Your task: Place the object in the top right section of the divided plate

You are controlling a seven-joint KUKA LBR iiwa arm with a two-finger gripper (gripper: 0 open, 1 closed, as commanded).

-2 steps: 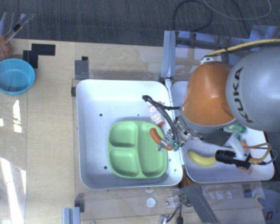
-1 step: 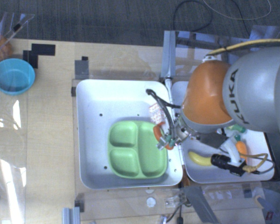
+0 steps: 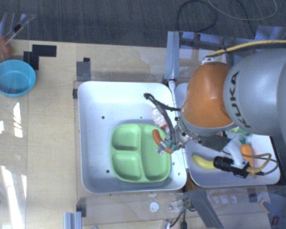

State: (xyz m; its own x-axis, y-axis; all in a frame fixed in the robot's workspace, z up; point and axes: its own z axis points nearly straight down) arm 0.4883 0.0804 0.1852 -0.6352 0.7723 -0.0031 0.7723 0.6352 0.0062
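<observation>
Camera view: a small orange-red object [image 3: 156, 136] is seen at the upper right of the green divided plate [image 3: 128, 165], over or on the top of its right-hand section. Whether it is resting on the plate or is lifted off it cannot be told. The gripper [image 3: 165, 148] is placed just beside the object, on its lower right, above the plate's right edge. A second bit of orange-red is visible right at the gripper tip. Whether the jaws are open, closed or gripping anything cannot be told, since the tip is small and blurred.

The plate is set in the lower right part of the left bin [image 3: 95, 128], close to the bin's right wall. Two smaller sections are seen on its left side and one long section on its right. A pale pinkish item [image 3: 158, 114] is seen in the same bin just above the plate, too blurred to be named.

The arm [image 3: 260, 94] is reached in from the right, with its orange band [image 3: 207, 97] over the wall between the two bins. The right bin [image 3: 200, 176] is largely covered by the arm. A banana [image 3: 201, 162] and a small orange item [image 3: 247, 150] are seen in it.

A blue bowl [image 3: 13, 78] is set on the counter [image 3: 47, 151] at the far left, well apart from both bins.
</observation>
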